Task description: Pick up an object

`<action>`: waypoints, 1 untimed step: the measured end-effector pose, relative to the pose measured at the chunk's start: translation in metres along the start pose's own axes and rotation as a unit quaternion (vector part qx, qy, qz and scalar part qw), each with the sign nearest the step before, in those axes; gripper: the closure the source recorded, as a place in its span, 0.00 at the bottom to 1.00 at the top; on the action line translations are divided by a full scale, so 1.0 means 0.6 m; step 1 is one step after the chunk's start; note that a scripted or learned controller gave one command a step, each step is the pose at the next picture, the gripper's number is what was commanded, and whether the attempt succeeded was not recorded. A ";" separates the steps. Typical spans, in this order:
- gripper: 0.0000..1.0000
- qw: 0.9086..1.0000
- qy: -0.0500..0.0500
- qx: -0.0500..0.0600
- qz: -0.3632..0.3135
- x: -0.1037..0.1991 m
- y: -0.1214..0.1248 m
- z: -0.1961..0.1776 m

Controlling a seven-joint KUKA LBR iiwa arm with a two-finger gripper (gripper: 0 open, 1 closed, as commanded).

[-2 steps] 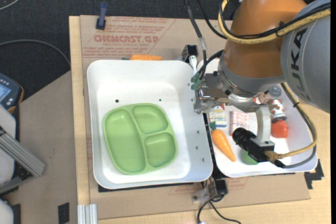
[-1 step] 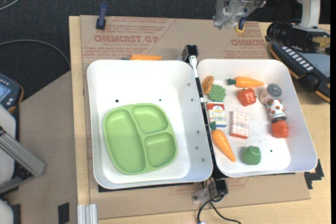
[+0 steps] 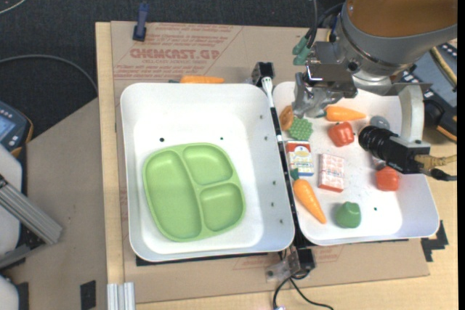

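Note:
My gripper (image 3: pixel 312 104) hangs low over the back left part of the right bin (image 3: pixel 414 225). Just below it lie a green textured piece (image 3: pixel 301 129) and a brown piece (image 3: pixel 287 116). An orange carrot (image 3: pixel 345 113) and a red pepper (image 3: pixel 341 133) sit to its right. Further forward are a small carton (image 3: pixel 299 159), a pink and white box (image 3: pixel 332 173), a larger carrot (image 3: pixel 309 201), a green pepper (image 3: pixel 348 215) and a red tomato (image 3: pixel 387 179). Nothing is visibly held.
The left bin (image 3: pixel 138 112) holds a green divided plate (image 3: pixel 192 189). A black clip (image 3: pixel 262 72) sits where the bins meet at the back. An orange item (image 3: pixel 203 80) lies on the cardboard behind the left bin, and a blue clamp (image 3: pixel 141 21) is at the far corner.

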State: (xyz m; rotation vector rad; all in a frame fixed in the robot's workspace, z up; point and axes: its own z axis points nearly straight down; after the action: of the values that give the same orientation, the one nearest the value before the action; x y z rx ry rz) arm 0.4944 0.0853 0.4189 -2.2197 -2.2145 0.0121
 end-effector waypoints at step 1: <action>1.00 1.000 -0.001 -0.003 0.007 -0.238 -0.027 0.061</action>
State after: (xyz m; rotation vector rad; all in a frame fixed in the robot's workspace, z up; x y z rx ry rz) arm 0.4777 -0.0572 0.3828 -2.2392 -2.2023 0.0087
